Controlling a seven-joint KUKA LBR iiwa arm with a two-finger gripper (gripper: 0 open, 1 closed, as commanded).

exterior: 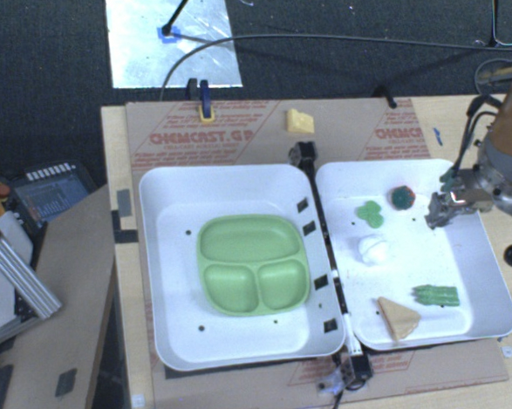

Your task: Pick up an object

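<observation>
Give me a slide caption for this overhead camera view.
Gripper over right bin of small toys; green tray in left bin.

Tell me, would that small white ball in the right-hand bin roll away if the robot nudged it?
Probably. The white ball looks round and sits loose on the flat floor of the right bin, touching nothing, so a push would likely send it rolling. It seems small and light, and its smooth curve may slip from a pinch.
</observation>
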